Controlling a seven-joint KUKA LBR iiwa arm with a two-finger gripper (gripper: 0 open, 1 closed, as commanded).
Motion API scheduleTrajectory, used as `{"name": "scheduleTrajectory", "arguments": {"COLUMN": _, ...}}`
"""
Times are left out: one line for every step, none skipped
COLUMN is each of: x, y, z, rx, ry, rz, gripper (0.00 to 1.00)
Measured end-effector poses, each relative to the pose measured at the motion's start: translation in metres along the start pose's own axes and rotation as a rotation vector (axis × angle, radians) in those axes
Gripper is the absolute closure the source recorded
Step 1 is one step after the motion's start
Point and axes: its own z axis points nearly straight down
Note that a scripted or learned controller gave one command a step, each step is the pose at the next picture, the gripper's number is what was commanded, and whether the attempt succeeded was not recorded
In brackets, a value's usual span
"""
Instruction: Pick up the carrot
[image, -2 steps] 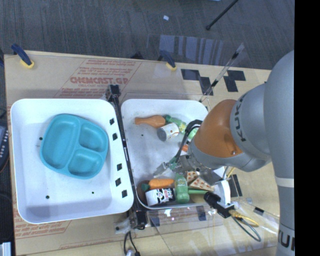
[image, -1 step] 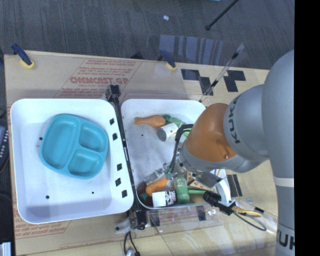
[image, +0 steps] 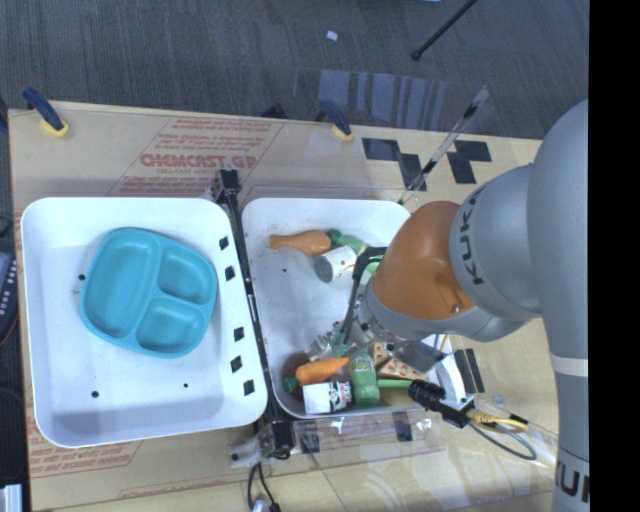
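- The grey arm (image: 530, 250), with its orange band (image: 425, 262), reaches in from the right and hangs over the right side of the right bin (image: 290, 300), hiding much of that bin's floor.
- The left bin (image: 50, 330) lies just beside the right bin, the two touching along a black-clipped seam.
- A blue divided plate (image: 148, 290) rests flat on the left bin's floor, toward the side far from the right bin, and well apart from the clutter.
- The gripper (image: 352, 335) points down into the right bin's near end, just above the clutter heaped there; the wrist covers its fingers, so I cannot tell how wide they stand or whether anything is between them.
- The carrot (image: 322, 369) lies on its side in the right bin's near-left corner, just below the gripper, with its green tip toward the seam.
- A green block (image: 362, 381) and a white carton (image: 320, 397) sit against the carrot at the right bin's near wall.
- A toy drumstick (image: 303, 241) lies near the right bin's far wall, well apart from the carrot.
- A small white cup (image: 334, 264) lies on its side just beside the drumstick.
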Motion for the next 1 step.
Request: {"name": "scheduleTrajectory", "arguments": {"x": 0.0000, "y": -0.0001, "z": 0.0001, "rx": 0.000, "ry": 0.000, "rz": -0.001, "gripper": 0.00}}
